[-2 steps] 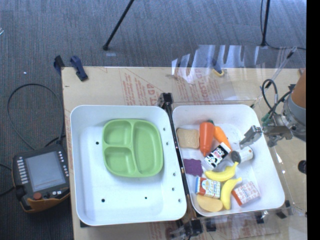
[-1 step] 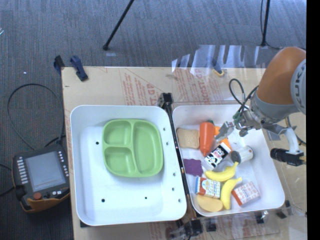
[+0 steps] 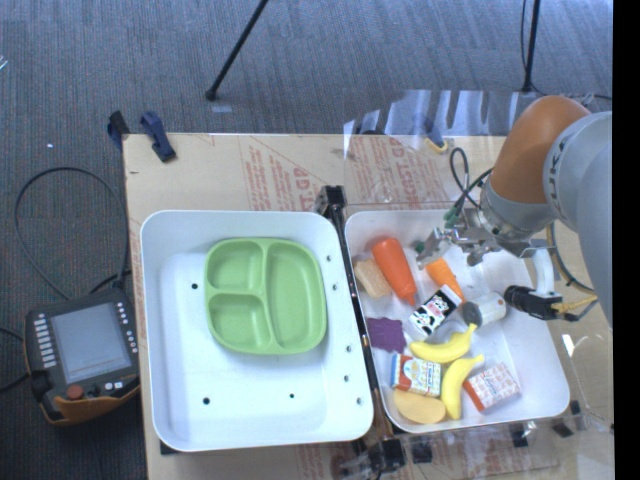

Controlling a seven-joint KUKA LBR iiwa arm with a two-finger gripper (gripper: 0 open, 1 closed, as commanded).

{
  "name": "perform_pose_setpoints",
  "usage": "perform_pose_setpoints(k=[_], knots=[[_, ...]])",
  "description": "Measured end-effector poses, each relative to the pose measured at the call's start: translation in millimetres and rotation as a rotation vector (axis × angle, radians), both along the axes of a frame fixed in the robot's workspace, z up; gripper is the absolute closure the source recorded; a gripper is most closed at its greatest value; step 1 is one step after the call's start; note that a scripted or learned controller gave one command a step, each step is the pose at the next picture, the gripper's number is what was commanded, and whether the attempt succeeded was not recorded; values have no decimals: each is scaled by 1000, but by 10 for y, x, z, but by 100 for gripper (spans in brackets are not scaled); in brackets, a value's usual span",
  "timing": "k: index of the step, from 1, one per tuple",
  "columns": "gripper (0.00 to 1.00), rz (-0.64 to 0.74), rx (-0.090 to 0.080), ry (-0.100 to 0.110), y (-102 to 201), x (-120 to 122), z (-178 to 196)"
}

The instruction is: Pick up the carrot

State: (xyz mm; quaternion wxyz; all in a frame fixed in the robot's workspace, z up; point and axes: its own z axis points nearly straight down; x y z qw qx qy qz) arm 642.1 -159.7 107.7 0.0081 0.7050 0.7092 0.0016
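Carrot (image 3: pixel 394 267) just left of hand (image 3: pixel 452 245)

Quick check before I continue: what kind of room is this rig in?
Probably a robotics lab: a bench on grey carpet, a teach pendant on the floor, tripod legs behind, and toy food in the right bin.

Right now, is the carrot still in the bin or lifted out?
In the bin: the carrot lies flat in the right bin among other toys.

Carrot (image 3: pixel 394 268) open above; bread (image 3: pixel 372 279) (touching) blocks left.
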Motion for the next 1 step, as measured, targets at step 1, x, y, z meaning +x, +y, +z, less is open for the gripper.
perform_pose_setpoints(k=[1], knots=[[100,-3,10,15,28,-42,-6]])
